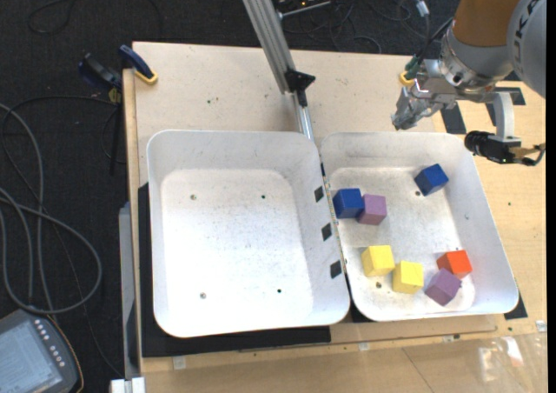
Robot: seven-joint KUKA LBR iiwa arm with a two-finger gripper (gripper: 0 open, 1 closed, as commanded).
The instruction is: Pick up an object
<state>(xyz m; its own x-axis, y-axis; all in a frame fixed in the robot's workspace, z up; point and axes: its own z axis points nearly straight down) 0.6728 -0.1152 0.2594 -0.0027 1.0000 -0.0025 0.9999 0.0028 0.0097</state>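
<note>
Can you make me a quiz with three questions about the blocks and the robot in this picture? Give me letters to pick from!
1. Where are the blocks?
A. In the left bin
B. In the right bin
C. On the floor

2. How many yellow blocks are there?
A. One
B. Two
C. Four

3. Where is the gripper?
A. Up above the far edge of the right bin
B. Pressed down on a yellow block
C. Inside the left bin

Answers:
1. B: all seven blocks lie in the right bin, none in the left bin.
2. B: one yellow block and a second yellow block sit side by side near the front.
3. A: the gripper hangs over the bench by the bin's far edge, apart from every block, the nearest being the blue block.
</note>
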